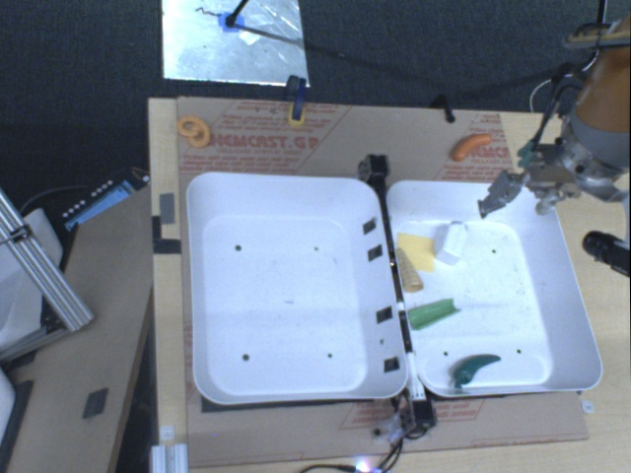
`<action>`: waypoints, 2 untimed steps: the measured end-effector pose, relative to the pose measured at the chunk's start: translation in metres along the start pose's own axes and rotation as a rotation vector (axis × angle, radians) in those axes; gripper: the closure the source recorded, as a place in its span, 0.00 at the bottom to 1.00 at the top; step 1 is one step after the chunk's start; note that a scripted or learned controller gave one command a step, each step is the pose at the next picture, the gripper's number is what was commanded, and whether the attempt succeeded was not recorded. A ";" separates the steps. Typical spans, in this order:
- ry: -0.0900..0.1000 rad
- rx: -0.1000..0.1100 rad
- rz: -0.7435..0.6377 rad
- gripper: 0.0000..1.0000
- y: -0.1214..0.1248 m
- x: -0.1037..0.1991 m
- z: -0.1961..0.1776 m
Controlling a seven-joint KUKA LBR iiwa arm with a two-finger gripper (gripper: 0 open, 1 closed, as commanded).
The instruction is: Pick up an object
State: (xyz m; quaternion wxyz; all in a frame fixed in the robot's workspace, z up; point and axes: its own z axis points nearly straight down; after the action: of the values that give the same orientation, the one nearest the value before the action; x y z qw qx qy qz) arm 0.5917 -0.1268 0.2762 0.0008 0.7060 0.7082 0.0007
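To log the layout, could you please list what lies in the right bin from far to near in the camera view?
White block → yellow piece → green pod → teal pepper.

Even, fairly bright light from overhead washes the white bins (286,294) nearly featureless, shadows stay faint, and the whole frame looks slightly soft and grainy.
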 end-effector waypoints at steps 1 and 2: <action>0.000 -0.004 -0.003 1.00 0.001 0.000 -0.011; 0.002 -0.008 -0.009 1.00 -0.013 0.067 -0.083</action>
State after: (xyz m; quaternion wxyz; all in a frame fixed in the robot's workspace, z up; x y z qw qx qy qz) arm 0.5788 -0.0598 0.3588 0.0030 0.7029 0.7113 0.0042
